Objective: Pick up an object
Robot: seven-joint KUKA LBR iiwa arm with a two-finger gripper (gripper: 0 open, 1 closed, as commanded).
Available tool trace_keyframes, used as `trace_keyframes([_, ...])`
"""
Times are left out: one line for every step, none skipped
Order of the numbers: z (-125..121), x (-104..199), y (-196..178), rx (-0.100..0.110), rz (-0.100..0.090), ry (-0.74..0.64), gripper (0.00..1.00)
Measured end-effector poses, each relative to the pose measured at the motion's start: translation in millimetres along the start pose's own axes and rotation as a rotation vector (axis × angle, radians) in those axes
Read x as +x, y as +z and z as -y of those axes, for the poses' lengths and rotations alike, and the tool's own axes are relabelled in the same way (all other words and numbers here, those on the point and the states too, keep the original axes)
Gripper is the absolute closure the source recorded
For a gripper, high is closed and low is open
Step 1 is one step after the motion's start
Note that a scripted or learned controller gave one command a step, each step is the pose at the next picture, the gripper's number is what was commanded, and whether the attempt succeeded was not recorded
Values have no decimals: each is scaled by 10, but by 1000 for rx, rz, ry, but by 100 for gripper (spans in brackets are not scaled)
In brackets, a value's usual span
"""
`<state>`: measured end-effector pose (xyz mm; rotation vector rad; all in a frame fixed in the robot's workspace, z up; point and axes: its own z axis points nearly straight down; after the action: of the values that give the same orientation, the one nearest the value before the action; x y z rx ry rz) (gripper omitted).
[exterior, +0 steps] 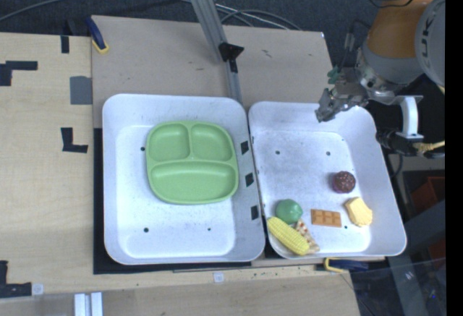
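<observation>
White plastic bins sit side by side on the bench as the grey-and-orange arm reaches in from the right, its gripper (327, 109) poised over the far edge of the right bin (304, 155); from where I stand I cannot tell how the tool is set, and nothing is visibly in it. Toy food crowds that bin's near end: an ear of corn (289, 235) at the near rim, a green ball (289, 210) touching it on the far side, an orange waffle piece (325, 218) just to the right, then a yellow chunk (359, 211) and a dark red berry-like piece (343, 181), all well apart from the gripper. A green divided plate (192, 162) lies in the left bin (123, 184). The pieces look light, stiff and smooth, likely to slip. The berry-like piece, standing clear of its neighbours, seems the easiest pick, pinched across its middle.
</observation>
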<state>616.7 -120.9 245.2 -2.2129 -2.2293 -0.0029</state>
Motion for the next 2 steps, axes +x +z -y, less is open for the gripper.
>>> trace_keyframes([-61, 589, -39, 1, -1, 0, 100])
trace_keyframes([-188, 1012, 6, 2, 1, 2, 100])
